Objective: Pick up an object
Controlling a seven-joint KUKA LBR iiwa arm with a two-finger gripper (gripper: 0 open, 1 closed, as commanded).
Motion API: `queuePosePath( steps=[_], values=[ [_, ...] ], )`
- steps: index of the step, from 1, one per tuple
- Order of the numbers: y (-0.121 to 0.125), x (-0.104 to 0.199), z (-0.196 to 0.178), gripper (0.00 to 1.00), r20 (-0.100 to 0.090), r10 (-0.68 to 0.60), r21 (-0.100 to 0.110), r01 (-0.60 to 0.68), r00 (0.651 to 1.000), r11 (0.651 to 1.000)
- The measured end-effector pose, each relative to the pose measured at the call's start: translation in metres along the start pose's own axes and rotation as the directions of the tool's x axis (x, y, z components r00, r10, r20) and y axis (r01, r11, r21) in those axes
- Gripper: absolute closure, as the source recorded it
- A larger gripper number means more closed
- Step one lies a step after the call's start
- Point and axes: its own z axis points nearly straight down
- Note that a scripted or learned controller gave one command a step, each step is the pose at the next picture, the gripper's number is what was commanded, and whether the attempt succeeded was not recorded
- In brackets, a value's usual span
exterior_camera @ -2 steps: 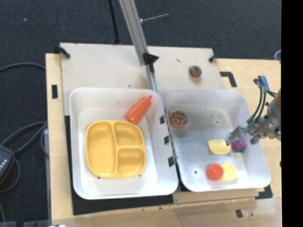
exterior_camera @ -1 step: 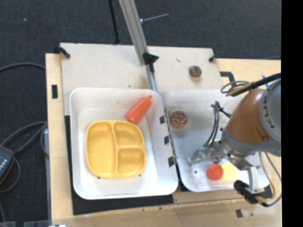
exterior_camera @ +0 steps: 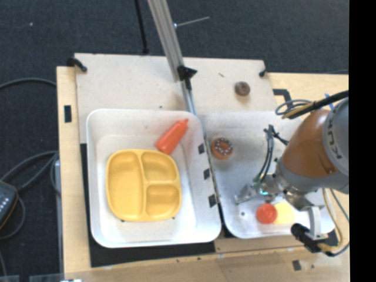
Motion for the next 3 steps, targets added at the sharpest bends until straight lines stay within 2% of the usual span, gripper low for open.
queuePosePath(
  steps=[1,2,3],
  values=[
    [0.000,0.000,0.000,0.00,0.000,0.002,-0.001,-0.002,1.000,1.000],
    [0.000,-0.020,0.000,0.00,0.002,0.001,-0.001,-0.001,1.000,1.000],
    [0.000,-0.019,0.000,0.00,0.001,0.002,-0.001,-0.002,1.000,1.000]
  ],
)
